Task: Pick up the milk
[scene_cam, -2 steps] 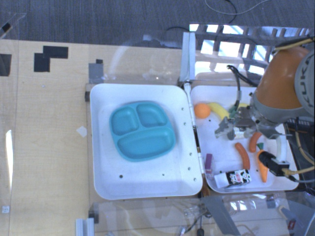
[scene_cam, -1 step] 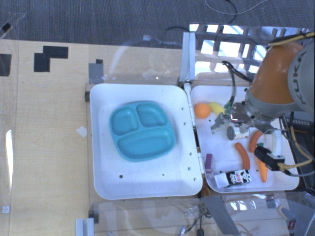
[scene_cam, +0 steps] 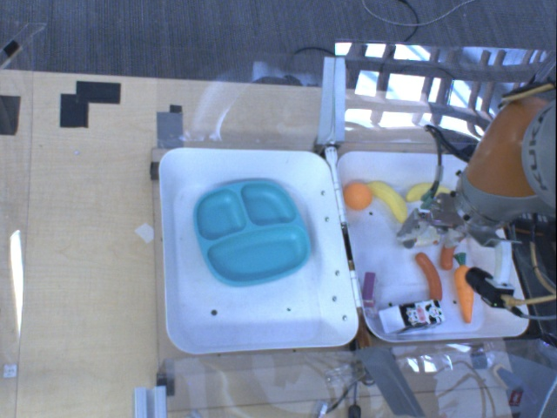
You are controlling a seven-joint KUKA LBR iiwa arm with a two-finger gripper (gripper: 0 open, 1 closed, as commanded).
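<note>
The milk [scene_cam: 412,316] is a small white carton with black cow spots, lying on its side at the front edge of the right bin [scene_cam: 383,259]. My gripper [scene_cam: 426,223] hangs over the middle of that bin, well behind the carton, just above the toy food. The grey wrist with its orange band [scene_cam: 509,159] comes in from the right. Nothing shows between the fingers.
In the right bin lie an orange [scene_cam: 357,196], two bananas [scene_cam: 388,200], a red sausage [scene_cam: 429,274], a carrot [scene_cam: 465,293] and a small purple piece [scene_cam: 369,287]. The left bin [scene_cam: 183,320] holds a blue divided plate [scene_cam: 252,231].
</note>
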